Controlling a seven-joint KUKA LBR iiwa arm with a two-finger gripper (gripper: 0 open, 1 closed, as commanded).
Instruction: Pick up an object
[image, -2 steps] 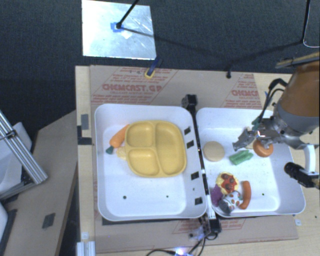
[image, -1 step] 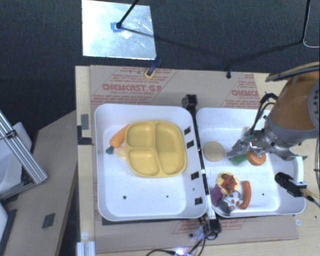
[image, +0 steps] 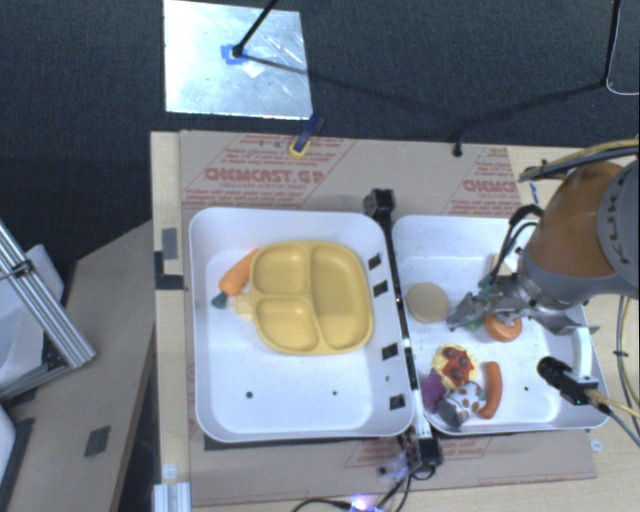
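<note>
Though jaws cannot be told, gripper (image: 478, 312) hovers near disc (image: 428, 301): light, stiff, slippery; best pinched across edges.

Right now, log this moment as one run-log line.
arm: over right bin | hand: low beside tan disc | orange piece: under wrist | yellow divided plate: left bin | grasp: unconfirmed
</note>
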